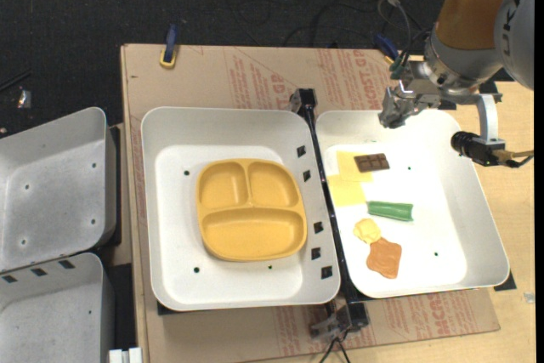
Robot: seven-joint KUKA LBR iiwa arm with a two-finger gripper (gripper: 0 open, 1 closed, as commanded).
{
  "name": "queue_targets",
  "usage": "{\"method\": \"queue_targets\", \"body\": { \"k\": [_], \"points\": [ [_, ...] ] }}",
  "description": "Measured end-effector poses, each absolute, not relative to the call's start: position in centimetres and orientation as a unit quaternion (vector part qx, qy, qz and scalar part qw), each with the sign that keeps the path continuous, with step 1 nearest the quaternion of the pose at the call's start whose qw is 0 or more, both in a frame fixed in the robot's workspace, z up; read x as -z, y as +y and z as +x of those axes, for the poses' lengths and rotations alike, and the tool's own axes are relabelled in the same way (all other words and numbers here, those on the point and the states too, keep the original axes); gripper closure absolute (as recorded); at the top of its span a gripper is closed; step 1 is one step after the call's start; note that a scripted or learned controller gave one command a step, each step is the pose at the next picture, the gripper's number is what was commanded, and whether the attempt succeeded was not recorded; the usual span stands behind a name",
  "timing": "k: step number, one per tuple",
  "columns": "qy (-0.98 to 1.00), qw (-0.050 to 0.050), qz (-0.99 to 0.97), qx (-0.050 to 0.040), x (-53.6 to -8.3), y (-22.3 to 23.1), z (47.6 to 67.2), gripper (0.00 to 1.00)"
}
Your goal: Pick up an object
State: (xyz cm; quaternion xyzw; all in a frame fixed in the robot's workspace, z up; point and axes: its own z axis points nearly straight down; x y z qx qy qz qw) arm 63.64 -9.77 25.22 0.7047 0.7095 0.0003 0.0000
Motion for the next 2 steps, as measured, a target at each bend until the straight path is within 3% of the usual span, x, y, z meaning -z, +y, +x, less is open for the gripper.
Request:
{"method": "queue_targets", "body": {
  "k": [2],
  "points": [
    [0.71, -0.001, 0.704, 0.0, -24.4, 1.7, 63.8, 1.0]
  ]
}}
